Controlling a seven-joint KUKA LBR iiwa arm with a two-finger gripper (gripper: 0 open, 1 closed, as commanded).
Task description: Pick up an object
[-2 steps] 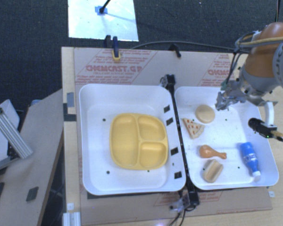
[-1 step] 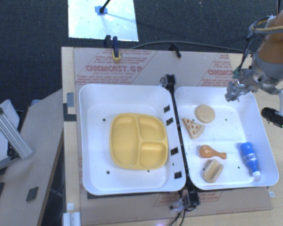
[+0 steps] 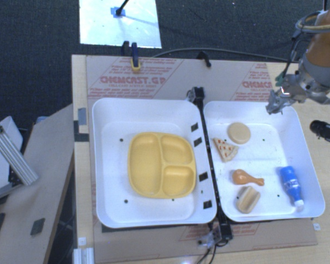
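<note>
I am watching the gripper (image 3: 277, 104) hovering over the right bin's (image 3: 311, 164) far corner; whether its jaws are parted, I cannot tell. Well below the jaws, toward the near edge, a blue bottle (image 3: 290, 185) with a white cap is lying flat, cap pointing toward the near rim.

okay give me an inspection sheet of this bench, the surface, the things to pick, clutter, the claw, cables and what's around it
Surface: bench with left bin and right bin side by side.
Job's things: in the right bin, a round biscuit, pizza slice, drumstick, bread roll, blue bottle lying down.
Clutter: yellow divided plate in the left bin.
Grippers: claw above the right bin's far edge, nothing seen in it.
Cables: black cable along the far side.
Surroundings: dark carpet, metal sheet.
</note>
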